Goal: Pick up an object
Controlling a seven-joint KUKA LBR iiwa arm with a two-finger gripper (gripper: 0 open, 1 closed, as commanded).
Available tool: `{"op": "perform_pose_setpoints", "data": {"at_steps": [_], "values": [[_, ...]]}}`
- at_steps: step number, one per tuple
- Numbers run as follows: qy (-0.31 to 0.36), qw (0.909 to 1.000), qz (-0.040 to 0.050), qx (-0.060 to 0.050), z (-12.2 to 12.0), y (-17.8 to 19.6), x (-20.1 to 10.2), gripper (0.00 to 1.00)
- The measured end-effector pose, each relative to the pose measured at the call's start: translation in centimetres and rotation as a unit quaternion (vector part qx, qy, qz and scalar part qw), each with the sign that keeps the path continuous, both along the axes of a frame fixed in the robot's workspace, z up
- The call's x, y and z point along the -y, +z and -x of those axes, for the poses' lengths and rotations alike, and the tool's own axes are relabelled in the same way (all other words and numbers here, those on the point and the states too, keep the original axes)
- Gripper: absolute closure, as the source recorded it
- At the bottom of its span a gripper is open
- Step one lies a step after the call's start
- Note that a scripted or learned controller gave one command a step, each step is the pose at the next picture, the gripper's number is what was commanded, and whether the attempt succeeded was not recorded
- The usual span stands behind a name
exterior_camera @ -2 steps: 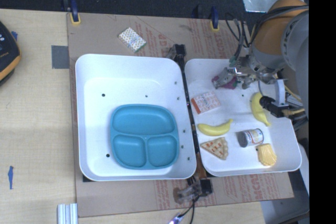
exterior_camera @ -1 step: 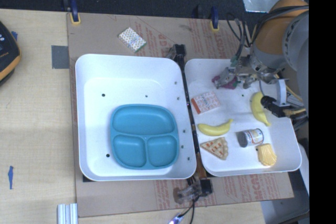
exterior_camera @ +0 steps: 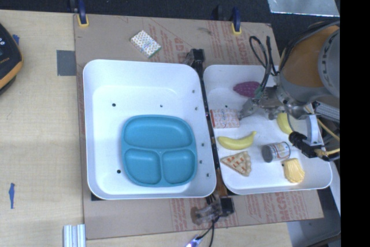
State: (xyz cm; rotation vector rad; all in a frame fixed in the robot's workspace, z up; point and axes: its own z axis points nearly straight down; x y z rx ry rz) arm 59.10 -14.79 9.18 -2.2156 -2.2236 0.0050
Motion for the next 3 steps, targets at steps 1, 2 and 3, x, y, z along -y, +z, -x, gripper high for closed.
{"op": "perform_pose_setpoints", "data": {"at_steps": [1, 2, 3], "values": [[0.0, 1.0, -0.0002, 0.001, -6.3, 0.1, -3.6, 0.0], [0.0, 1.0, 0.0, 0.002, -6.6, 1.1, -3.5, 0.0], [0.001, 1.0, -0.0004, -0.002, -6.5, 2.5, -3.4, 1.0]]}}
